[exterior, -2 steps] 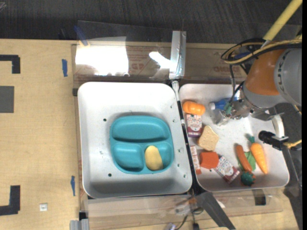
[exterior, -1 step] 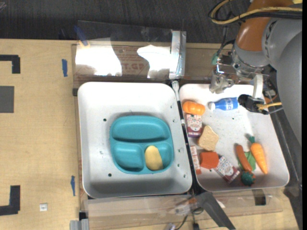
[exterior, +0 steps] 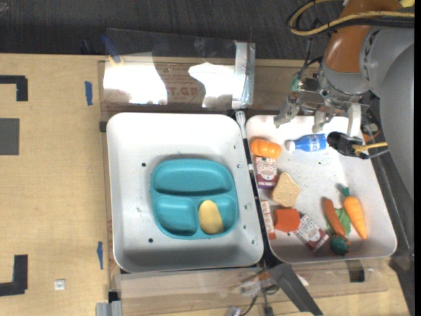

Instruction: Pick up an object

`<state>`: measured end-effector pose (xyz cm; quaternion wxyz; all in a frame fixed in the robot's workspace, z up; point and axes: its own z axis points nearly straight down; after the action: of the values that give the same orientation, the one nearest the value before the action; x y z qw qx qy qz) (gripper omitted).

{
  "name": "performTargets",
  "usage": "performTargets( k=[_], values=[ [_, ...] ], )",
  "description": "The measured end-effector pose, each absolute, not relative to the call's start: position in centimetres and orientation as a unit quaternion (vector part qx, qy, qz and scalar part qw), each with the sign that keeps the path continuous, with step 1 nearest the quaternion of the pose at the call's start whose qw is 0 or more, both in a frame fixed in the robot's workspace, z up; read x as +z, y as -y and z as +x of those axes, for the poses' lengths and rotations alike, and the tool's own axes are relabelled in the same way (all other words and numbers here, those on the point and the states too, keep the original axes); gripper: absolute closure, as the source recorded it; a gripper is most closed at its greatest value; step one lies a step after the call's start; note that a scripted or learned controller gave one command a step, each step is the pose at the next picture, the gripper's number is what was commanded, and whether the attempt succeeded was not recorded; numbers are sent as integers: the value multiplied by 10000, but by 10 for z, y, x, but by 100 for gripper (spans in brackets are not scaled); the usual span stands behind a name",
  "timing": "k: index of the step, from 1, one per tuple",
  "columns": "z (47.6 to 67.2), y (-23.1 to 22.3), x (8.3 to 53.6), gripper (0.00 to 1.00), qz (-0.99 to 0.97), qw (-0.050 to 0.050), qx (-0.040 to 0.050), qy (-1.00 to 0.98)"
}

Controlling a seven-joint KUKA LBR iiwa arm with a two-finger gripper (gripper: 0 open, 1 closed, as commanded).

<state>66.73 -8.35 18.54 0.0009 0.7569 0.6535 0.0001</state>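
Red carton [exterior: 312,233], bottom edge of right bin [exterior: 385,196]: far below gripper. Carrots [exterior: 354,216], bread slice [exterior: 285,191]: below it. Small bottle [exterior: 308,143]: just beneath the fingers, untouched. Gripper [exterior: 304,116]: fingers spread apart, nothing between them, poised over bin's top edge. Pick judged not yet made; descent, closing and lift remain

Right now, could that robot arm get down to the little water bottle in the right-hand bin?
Probably yes. The gripper hangs over the back of the right bin, just above the water bottle. The bottle lies on its side with bare bin floor around it, and the orange toy sits apart to its left.
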Motion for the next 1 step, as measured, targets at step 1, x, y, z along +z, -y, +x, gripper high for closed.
performTargets(
  k=[1],
  values=[
    [665, 114, 103, 0, 7458, 38, 30, -6661]
  ],
)
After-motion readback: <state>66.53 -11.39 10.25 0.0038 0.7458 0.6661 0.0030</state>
